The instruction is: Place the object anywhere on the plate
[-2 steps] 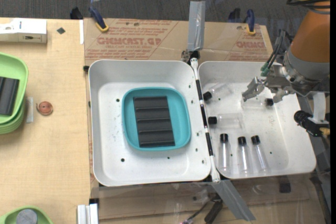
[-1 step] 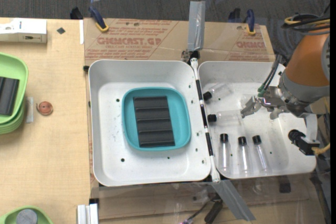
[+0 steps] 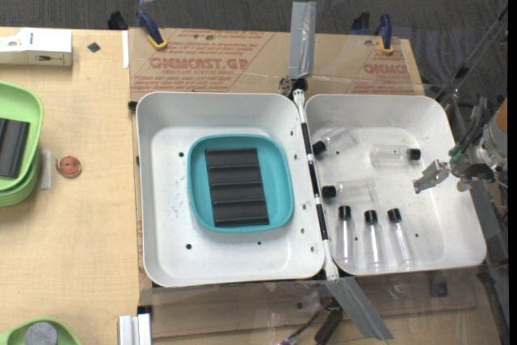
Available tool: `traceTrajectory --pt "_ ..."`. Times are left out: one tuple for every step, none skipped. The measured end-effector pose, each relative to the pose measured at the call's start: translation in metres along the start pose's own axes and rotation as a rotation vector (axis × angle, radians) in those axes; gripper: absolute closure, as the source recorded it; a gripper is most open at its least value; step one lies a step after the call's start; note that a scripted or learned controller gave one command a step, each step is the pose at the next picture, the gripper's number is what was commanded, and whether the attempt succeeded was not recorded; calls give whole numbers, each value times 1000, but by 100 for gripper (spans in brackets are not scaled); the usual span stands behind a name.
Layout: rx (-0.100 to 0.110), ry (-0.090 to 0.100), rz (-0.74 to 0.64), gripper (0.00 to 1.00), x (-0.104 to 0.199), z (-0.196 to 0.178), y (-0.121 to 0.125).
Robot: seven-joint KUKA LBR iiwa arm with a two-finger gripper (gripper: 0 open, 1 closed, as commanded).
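A teal plate (image 3: 241, 184) sits in the left bin (image 3: 161, 198); five clear black-capped tubes (image 3: 371, 237) lie scattered in the right bin (image 3: 436, 121), none on the plate. The end effector (image 3: 432, 176) hovers at that bin's right edge, its grip impossible to make out.

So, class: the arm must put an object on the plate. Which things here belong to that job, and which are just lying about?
Job:
- teal plate in the left bin
- clear vials in the right bin
- gripper

Lying about:
- green tray
- white box
- small round orange piece
- cardboard
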State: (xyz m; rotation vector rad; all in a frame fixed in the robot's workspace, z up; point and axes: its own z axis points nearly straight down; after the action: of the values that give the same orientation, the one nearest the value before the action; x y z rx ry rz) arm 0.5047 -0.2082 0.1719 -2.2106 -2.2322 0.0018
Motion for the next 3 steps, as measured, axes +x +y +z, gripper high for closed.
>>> traceTrajectory --pt "-1 -1 4 0 -14 -53 -2" --pt "1 -1 77 0 -14 -159 23" --pt "2 -1 113 0 -8 -194 77"
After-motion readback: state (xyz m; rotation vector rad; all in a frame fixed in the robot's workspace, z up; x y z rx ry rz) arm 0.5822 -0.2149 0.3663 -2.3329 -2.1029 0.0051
